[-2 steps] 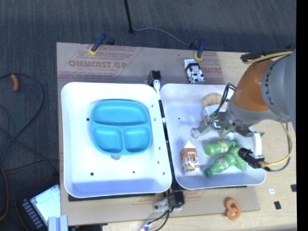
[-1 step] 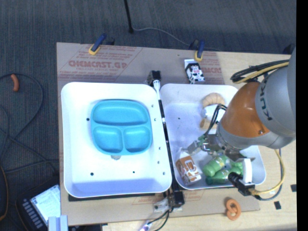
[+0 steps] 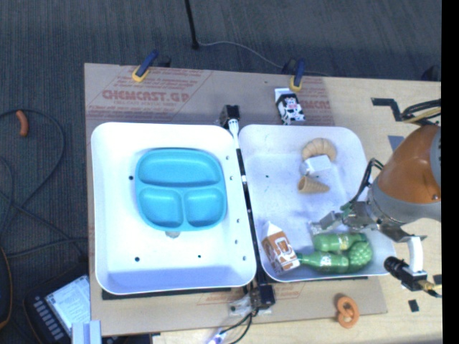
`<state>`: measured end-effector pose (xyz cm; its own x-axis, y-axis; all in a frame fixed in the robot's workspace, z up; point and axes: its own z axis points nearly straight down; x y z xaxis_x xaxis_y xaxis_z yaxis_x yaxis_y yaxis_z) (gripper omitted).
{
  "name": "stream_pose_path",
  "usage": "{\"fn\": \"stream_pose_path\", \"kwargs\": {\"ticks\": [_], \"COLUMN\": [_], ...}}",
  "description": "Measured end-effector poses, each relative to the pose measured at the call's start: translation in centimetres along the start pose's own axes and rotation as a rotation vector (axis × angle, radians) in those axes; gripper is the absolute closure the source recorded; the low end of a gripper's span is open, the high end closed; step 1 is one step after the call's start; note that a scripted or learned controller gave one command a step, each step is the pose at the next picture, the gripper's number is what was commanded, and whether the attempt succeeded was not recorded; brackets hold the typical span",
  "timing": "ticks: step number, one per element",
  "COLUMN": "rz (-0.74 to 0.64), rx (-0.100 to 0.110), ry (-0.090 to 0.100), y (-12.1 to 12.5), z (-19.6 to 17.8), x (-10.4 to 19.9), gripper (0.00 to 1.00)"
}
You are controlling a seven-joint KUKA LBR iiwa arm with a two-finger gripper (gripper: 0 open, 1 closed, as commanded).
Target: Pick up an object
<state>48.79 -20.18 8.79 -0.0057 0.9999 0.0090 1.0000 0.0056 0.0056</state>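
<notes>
The right bin (image 3: 276, 149) holds a tan croissant (image 3: 319, 148), a small white block (image 3: 318, 166), a brown cone-shaped piece (image 3: 313, 185), an orange carton (image 3: 280, 250) and a cluster of green toy vegetables (image 3: 338, 252) along its front wall. My gripper (image 3: 331, 222) hangs low in this bin's right half, just above and behind the green vegetables. It points left from the orange-banded arm (image 3: 412, 174). I see nothing clearly held in it.
The left bin (image 3: 107, 213) carries a blue divided plate (image 3: 181, 188). An orange pretzel-like toy (image 3: 347, 309) lies on the bench in front of the right bin. A small black-and-white item (image 3: 290, 107) and two clamps (image 3: 297, 74) sit behind the bins.
</notes>
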Motion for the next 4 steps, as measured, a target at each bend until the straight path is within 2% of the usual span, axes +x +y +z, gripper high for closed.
{"fn": "stream_pose_path", "kwargs": {"ticks": [1, 2, 3, 4], "rz": [0.003, 0.006, 0.004, 0.005], "rx": [-0.004, 0.005, 0.004, 0.005], "ry": [-0.012, -0.011, -0.01, -0.009], "y": [0.0, -0.4, -0.3, -0.3], "z": [-1.0, -7.0, -10.7, -10.8], "x": [-0.4, -2.2, 0.2, 0.0], "gripper": [1.0, 1.0, 1.0, 1.0]}}
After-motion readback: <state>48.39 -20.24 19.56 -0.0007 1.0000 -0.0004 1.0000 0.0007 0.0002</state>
